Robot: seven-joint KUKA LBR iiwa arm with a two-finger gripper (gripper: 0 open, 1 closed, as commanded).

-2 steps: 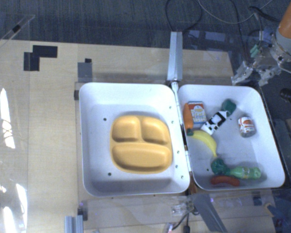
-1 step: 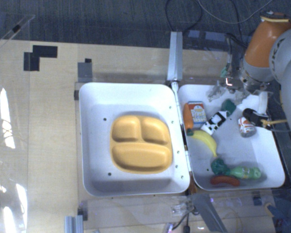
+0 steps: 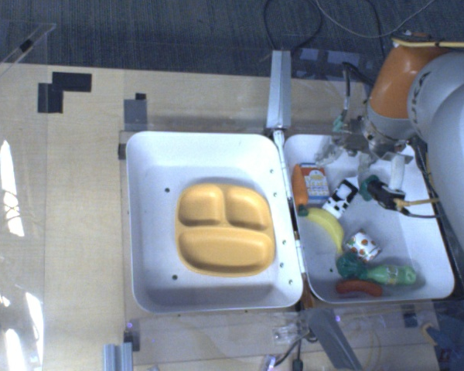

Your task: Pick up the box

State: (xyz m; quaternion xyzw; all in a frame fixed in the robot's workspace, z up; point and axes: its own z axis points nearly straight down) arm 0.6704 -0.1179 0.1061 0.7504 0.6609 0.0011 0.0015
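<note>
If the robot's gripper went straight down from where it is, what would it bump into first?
Probably the bare white floor of the right bin, since the gripper hangs near its top edge. The box lies slightly left. Depth is hard to judge.

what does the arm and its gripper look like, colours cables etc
The arm is bulky, rounded and light grey, with an orange band above the wrist. The gripper below is a small cluster of metallic grey and black parts. Thin black cables loop behind it, and one runs beside it.
</note>
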